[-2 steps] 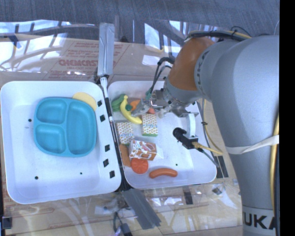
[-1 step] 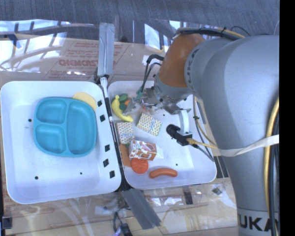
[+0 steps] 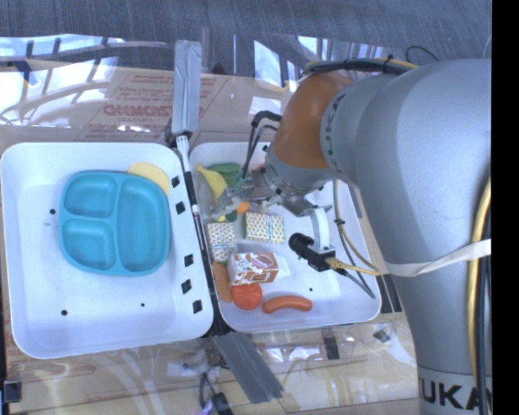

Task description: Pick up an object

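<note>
My gripper (image 3: pixel 245 199) reaches down into the back left part of the right bin (image 3: pixel 350 305), under the arm's orange band. It hangs over a pile of toy food: a yellow banana (image 3: pixel 211 182), a green item (image 3: pixel 228 172) and a small orange piece (image 3: pixel 242 207). Just in front of it lie two patterned boxes (image 3: pixel 265 227) (image 3: pixel 221 239). Nearer the front are a small carton (image 3: pixel 256 268), a red tomato (image 3: pixel 247 296), an orange carrot (image 3: pixel 221 277) and a sausage (image 3: pixel 287 303). The wrist hides the gripper's tip.
The left bin (image 3: pixel 35 318) holds a blue divided plate (image 3: pixel 114 221) with a yellow round item (image 3: pixel 152 175) at its back right corner. A black cable connector (image 3: pixel 310 252) hangs off the arm over the right bin. The arm's grey body covers the right side.
</note>
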`<state>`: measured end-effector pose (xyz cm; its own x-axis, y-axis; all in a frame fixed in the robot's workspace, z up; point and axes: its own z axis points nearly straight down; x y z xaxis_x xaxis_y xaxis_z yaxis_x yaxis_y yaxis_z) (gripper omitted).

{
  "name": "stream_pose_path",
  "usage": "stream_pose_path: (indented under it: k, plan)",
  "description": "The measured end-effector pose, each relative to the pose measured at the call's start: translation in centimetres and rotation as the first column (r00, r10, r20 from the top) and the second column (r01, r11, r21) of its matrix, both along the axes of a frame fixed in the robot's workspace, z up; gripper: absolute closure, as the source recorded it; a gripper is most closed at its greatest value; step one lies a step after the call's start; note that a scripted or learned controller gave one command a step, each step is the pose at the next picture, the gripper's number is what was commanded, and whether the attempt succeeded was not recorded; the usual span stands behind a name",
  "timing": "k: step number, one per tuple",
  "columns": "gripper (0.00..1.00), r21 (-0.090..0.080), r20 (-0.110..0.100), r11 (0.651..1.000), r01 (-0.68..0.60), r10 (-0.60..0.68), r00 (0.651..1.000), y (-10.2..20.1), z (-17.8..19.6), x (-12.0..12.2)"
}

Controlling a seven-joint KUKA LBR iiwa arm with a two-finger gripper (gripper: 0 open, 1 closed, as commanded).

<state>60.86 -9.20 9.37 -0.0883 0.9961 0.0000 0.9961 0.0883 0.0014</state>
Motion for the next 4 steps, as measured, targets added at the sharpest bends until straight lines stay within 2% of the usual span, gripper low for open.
stream_pose_path:
  k: [1,2,3,4]
  plan:
    - [1.00,-0.001,-0.006,1.000,-0.001,0.001,1.000,-0.1,0.8,-0.1]
    - [0.00,-0.001,-0.006,1.000,-0.001,0.001,1.000,-0.1,0.8,-0.1]
    - [0.00,0.001,-0.004,0.999,-0.051,0.051,0.999,-1.9,-0.2,3.1]
    - [1.00,0.002,-0.007,0.999,-0.054,0.054,0.998,-1.8,0.8,3.1]
